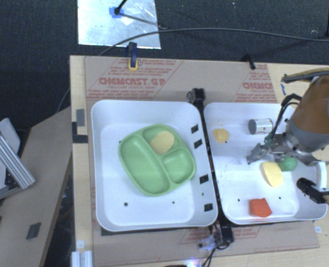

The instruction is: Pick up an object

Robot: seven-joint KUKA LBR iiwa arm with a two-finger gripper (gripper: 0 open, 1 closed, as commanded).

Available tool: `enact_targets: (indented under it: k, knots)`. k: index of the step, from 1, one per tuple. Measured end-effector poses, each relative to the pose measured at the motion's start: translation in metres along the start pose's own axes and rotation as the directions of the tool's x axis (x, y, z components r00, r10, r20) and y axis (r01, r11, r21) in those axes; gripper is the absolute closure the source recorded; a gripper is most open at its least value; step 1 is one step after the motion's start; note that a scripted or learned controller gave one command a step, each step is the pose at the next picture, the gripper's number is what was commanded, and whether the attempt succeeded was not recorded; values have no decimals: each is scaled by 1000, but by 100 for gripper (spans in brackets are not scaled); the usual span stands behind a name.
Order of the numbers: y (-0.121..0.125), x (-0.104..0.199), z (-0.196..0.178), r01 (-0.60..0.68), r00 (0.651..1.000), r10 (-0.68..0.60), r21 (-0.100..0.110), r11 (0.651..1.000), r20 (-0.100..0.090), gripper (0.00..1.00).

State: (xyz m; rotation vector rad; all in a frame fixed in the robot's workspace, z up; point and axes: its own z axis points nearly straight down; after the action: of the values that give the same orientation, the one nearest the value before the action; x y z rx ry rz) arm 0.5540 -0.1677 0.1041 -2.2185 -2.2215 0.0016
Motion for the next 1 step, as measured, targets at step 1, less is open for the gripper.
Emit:
enact_targets:
  k: [1]
  knots:
    - [1, 0, 20, -1, 1000, 1, -3, 1000, 1, 0]
